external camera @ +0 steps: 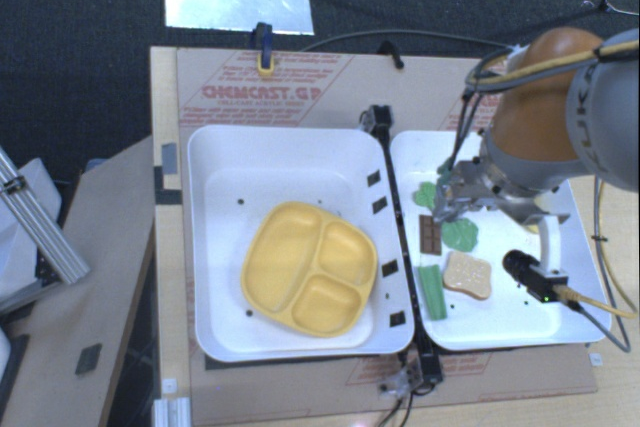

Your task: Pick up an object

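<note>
The right bin (560,320) holds a slice of toast (468,275), a green stick (432,291), a brown chocolate-like bar (430,234) and green leafy pieces (461,234). My gripper (447,206) hangs low over the bin's left part, right above the brown bar and the green pieces. Its tips sit among those pieces, and nothing can be seen lifted between them. Another green piece (427,194) lies just left of the gripper.
The left bin (290,150) holds a yellow divided plate (310,268). A black divider with clips (396,235) runs between the bins. The arm's grey and orange body (560,110) covers the right bin's back part.
</note>
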Robot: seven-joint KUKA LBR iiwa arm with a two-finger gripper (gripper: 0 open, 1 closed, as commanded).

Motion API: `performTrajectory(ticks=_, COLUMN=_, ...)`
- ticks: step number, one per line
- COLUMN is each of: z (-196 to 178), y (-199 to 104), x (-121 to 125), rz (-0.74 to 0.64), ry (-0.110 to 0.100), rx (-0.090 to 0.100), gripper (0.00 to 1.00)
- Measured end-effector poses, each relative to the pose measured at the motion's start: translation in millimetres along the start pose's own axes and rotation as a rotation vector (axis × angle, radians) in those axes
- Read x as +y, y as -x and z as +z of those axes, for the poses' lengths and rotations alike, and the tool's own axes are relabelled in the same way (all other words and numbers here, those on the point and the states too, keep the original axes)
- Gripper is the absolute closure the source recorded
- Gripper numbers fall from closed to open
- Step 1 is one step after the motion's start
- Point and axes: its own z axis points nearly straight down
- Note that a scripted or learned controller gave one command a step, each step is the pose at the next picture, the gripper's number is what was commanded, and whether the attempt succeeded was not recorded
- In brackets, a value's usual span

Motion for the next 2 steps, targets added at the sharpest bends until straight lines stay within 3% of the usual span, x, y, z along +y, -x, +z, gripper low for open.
performTrajectory(ticks=2, z=-7.2, y=-94.3, x=32.7, rz=0.0, ry=0.001, rx=0.0, gripper=1.0)
